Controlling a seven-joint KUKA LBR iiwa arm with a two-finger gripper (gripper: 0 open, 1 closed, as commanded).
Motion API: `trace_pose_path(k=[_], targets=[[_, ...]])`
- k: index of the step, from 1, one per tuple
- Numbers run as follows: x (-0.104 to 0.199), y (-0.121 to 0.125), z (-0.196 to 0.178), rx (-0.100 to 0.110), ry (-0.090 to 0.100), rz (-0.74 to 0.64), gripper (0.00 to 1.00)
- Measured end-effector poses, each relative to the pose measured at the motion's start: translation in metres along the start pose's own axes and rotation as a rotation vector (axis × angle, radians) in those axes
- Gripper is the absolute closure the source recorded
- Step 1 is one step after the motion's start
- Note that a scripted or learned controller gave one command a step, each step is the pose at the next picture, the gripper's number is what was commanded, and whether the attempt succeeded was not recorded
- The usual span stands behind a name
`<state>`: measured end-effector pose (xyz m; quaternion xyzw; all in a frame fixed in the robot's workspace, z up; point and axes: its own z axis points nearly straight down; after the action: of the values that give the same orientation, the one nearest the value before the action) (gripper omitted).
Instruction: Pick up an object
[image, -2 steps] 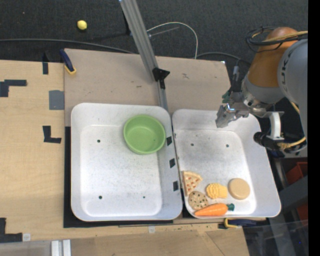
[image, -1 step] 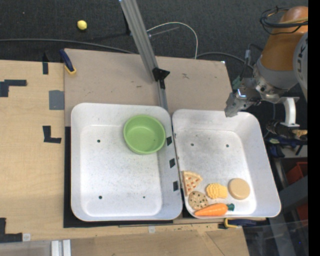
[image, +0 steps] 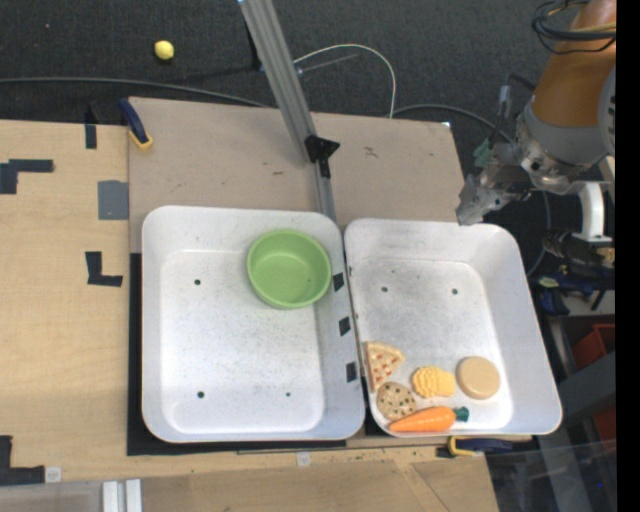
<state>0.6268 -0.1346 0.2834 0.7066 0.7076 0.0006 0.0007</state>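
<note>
The right bin (image: 500, 300) holds several toy foods along its near edge: a pizza slice (image: 381, 361), a chocolate-chip cookie (image: 396, 400), a yellow corn piece (image: 433, 381), a tan round biscuit (image: 479, 378) and an orange carrot (image: 425, 420). A green bowl (image: 289, 267) sits in the left bin (image: 200, 330), near its far right corner. My gripper (image: 472, 208) hangs over the far right corner of the right bin, well away from the foods, with nothing seen in it.
A grey metal pole (image: 285, 80) slants down from the top to the seam between the bins. A yellow ball (image: 164, 49) lies on the dark floor at the far left. Cables run behind the bench.
</note>
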Motion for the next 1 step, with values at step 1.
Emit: trace_pose_path(k=[1], targets=[[0.0607, -0.0008, 0.0123, 0.004, 0.001, -0.005, 1.00]])
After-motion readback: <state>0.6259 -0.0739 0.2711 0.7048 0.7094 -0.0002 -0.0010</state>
